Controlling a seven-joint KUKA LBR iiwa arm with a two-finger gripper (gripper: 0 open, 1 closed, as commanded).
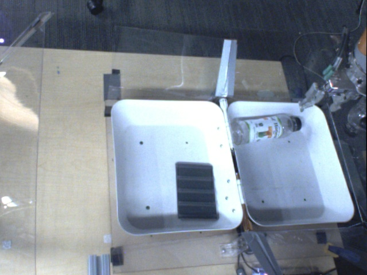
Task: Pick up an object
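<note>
From the camera above, I see a clear bottle [266,129] lying on its side near the back of the right bin [298,208]. A black ridged block [196,190] lies flat in the left bin [129,153]. I think the round bottle could roll away if it gets bumped, or slip because it is smooth. The gripper [314,95] hangs past the right bin's back corner, near the bottle's cap. I cannot tell how it is set.

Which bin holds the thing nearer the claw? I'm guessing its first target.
The right bin: its clear bottle lies near the claw; the left bin's black ridged block is farther.
</note>
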